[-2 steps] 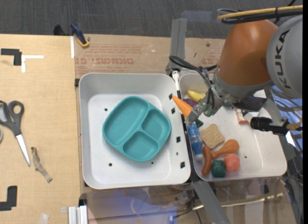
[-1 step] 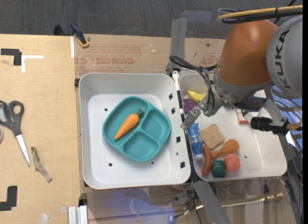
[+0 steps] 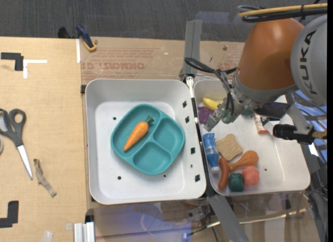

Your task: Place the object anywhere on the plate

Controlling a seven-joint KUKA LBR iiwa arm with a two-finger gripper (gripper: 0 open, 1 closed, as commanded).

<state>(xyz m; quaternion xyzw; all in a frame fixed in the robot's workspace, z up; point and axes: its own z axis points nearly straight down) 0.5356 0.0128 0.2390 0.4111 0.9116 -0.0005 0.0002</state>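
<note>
A pair of scissors lies on the bare wooden counter at far left, with a scrap of tape or strap just below, both well apart from the work area and apparently set aside. Black corner marks and white tape on the wood look like alignment guides for the setup.

In the left bin, a teal divided plate sits near the middle, turned at an angle. A toy carrot already rests in its long left compartment, green stem pointing up and to the right, so the placement the task asks for appears complete, judging by how things lie.

Over the divide, the gripper hangs above the upper left part of the right bin, tilted toward the shared wall; nothing is visible between its fingers, though whether they are spread or closed cannot be told from this angle. Beneath and beside it lie a yellow banana-like toy and a purple piece; nearer the front are a blue tube, a slice of toy bread, sausages, a pink ball and a green piece, seemingly the stock of things to draw from.

Behind the bins, printed cardboard covers the counter, and dark carpet-like floor runs along the top.
</note>
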